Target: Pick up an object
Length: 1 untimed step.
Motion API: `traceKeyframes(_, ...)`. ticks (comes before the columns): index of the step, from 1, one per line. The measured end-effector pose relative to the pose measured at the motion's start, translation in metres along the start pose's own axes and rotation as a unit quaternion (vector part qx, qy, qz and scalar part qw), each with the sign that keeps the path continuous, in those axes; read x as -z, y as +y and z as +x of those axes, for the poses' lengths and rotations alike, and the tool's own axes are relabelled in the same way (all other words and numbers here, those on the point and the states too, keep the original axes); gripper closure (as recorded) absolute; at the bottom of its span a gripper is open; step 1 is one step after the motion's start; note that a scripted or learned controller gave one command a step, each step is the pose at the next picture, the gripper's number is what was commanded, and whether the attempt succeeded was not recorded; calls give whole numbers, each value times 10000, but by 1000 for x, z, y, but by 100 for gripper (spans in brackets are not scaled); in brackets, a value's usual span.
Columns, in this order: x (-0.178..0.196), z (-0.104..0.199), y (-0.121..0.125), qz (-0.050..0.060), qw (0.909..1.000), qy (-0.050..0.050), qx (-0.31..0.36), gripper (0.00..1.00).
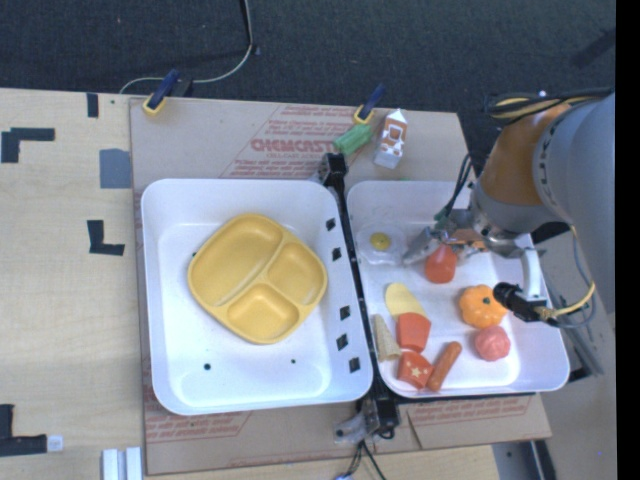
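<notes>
My gripper [438, 246] is low over the back of the right bin [540, 373], with the arm reaching in from the right. Its fingers stand open, one grey finger [414, 254] pointing left. A small red object [440, 266] sits on the bin floor just below and between the fingers; I cannot tell if they touch it. Nearby lie an orange pumpkin-like toy [481, 306], a pink-red ball [491, 343], a pale yellow slice [401, 297], a red block [413, 329] and a small yellow piece [380, 240].
The left bin [165, 268] holds a yellow divided tray [258, 277]. At the right bin's front lie a sausage [446, 362], a red strawberry-like piece [414, 369] and a tan stick [384, 337]. A small milk carton [390, 136] stands behind the bins.
</notes>
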State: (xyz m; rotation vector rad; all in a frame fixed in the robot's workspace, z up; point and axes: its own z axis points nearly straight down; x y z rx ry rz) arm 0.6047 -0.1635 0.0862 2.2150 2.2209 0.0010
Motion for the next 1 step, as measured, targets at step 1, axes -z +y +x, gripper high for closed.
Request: traceKeyframes(1,10,0,0,-1,10000,2,-4,100)
